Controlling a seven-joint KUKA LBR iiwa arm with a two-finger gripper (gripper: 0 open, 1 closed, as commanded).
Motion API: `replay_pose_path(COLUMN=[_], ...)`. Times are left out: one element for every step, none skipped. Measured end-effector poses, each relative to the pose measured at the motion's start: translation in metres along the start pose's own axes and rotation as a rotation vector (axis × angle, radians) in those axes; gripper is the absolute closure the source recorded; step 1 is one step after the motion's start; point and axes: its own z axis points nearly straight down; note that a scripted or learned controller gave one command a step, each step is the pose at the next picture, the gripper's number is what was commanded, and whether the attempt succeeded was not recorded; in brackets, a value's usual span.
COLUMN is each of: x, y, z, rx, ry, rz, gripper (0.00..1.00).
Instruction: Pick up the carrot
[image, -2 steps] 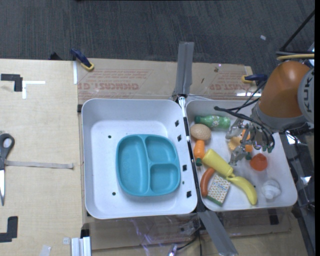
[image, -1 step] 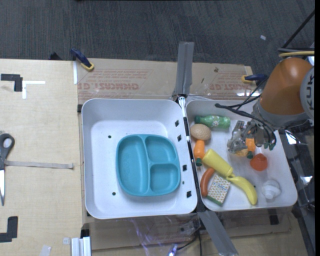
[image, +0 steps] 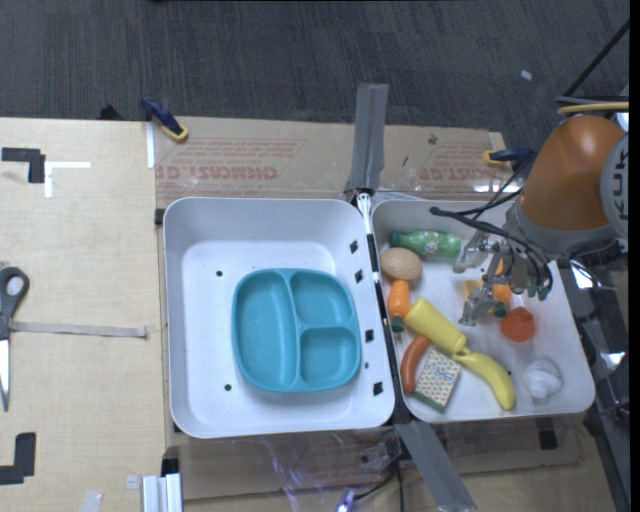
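Nothing lifted yet: the carrot (image: 399, 299) lies by the right bin's (image: 560, 405) left wall; pincer (image: 487, 293) state unclear.

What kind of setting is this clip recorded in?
Probably a robotics lab bench: two white bins clamped to cardboard, toy food like a banana and carrot, and a teal divided plate.

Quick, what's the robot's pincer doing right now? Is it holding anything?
Pincer: over the right bin, above the food; whether it is open or closed cannot be told. The carrot lies apart from it by the bin's left wall.
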Motion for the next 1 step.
replay_pose_path(x=[-0.0042], y=[-0.0701], z=[0.0110], rx=[0.000], ry=[0.005], rz=[0.006], gripper=[0.00])
